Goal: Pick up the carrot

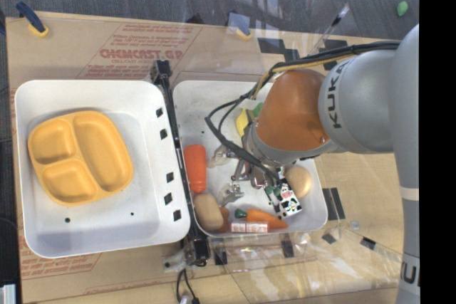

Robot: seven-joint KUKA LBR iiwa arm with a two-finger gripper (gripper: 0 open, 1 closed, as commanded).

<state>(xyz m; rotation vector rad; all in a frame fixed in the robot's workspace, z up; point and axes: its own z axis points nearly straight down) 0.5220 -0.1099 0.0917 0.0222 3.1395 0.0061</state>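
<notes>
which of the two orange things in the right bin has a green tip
The carrot lying along the bin's near wall: its left end is green. The other orange piece, upright by the left wall, is plain orange throughout.

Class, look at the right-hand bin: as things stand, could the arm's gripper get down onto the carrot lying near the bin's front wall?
Probably yes, though it's tight. The gripper hangs just above the carrot, whose top looks uncovered. But the potato, the cow-patterned carton and the bin wall crowd it, leaving the fingers little room.

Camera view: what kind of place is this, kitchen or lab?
Most likely a robotics lab bench, not a kitchen. A KUKA arm reaches over two white bins on protective sheeting held by a clamp, and the right bin holds toy food such as a carrot.
</notes>
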